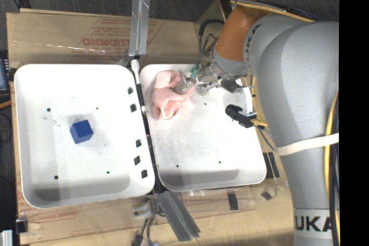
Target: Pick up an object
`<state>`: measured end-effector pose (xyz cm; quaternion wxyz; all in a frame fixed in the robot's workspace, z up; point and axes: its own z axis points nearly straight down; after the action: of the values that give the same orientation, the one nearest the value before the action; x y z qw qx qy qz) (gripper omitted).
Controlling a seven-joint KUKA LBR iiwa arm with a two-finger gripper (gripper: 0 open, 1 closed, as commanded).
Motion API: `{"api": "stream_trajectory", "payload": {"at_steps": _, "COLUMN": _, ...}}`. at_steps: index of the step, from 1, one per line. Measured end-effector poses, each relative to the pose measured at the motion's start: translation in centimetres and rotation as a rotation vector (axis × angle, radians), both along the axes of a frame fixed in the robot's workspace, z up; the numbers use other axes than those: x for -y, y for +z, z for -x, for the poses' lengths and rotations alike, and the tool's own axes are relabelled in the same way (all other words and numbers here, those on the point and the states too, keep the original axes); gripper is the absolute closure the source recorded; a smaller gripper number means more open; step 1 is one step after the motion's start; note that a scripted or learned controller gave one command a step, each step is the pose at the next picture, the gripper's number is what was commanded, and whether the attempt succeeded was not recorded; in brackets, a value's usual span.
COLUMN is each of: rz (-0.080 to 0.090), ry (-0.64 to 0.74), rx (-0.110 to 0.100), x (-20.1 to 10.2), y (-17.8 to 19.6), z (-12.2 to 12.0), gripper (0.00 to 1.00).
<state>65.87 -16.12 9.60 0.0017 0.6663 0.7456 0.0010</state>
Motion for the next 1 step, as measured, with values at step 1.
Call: {"api": "stream_trajectory", "payload": {"at_steps": 1, "rz": -0.001, "ry": -0.059, "rx": -0.004, "x": 2.33, "y": 3.41, "z": 0.11, "gripper": 0.00}}
